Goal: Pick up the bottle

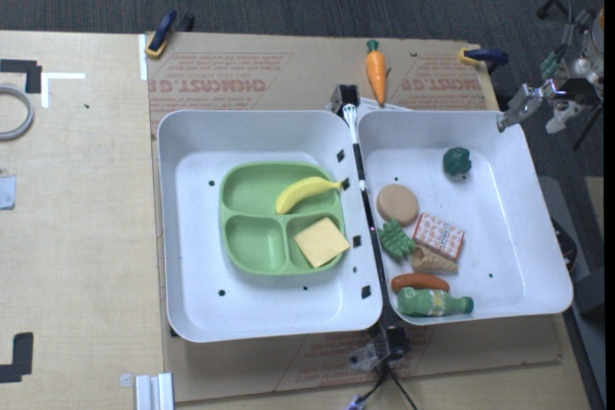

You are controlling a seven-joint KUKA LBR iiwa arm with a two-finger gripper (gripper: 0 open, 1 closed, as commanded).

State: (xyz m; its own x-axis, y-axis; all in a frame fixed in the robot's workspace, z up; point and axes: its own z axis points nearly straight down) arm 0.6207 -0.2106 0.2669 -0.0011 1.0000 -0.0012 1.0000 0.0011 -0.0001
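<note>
The green bottle point(434, 303) lies on its side in the right bin point(519, 235), close to that bin's front wall and near its front left corner. Its neck points to the right. A red sausage point(420, 282) lies just behind it, almost touching. Nothing covers the bottle from above.
Behind the bottle the right bin holds a patterned box point(438, 235), a green leafy toy point(394, 238), a round tan cookie point(397, 204) and a dark green lump point(457, 160). The left bin holds a green divided plate point(252, 250) with a banana point(306, 192) and a yellow block point(321, 242). A carrot point(375, 70) lies behind the bins.
</note>
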